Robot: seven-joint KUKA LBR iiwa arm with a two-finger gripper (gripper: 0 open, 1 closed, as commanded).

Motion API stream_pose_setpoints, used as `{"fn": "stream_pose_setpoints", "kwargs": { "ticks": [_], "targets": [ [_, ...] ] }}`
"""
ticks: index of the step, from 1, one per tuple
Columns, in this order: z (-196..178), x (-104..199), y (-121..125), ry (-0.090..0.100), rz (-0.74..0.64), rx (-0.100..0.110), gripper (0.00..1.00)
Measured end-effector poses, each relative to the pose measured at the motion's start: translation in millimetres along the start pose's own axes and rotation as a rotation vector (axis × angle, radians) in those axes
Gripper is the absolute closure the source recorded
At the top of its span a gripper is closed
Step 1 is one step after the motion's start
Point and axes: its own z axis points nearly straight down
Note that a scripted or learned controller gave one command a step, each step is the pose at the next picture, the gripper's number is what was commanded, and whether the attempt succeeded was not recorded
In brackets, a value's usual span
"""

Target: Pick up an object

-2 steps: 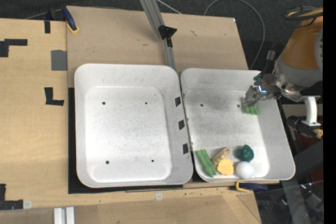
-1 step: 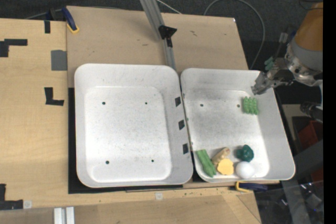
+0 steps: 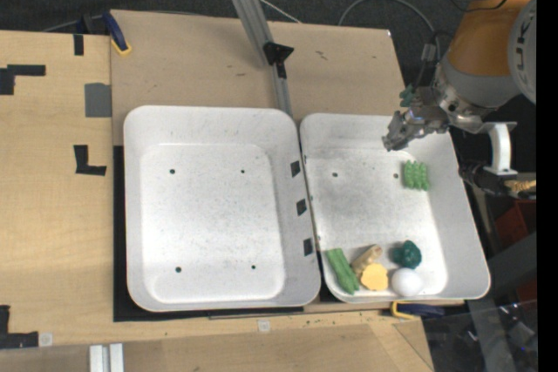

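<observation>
I'm hovering my jaws over the right shallow white bin (image 3: pixel 436 187), near its far edge; can't tell their state. Nearest obj: small green ridged block (image 3: pixel 416 176), just beside. Should be centring above it before descending.

A single fixed camera looks down from above the bench (image 3: pixel 218 57) at a slant, far enough back to take in both white bins whole; the left bin (image 3: pixel 139 187) sits mid-frame, the right bin (image 3: pixel 453 213) beside it toward the right edge; the arm (image 3: pixel 488 39) enters from the upper right, cut off by the frame; dark floor runs along the top; the lens seems to stand on the near, lower side, though that is hard to judge.
</observation>
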Motion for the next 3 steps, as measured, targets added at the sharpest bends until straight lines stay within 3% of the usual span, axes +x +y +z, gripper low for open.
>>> {"fn": "stream_pose_setpoints", "kwargs": {
  "ticks": [3],
  "targets": [
    [0,163,8,0.000,0.001,0.002,1.00]
  ]
}}
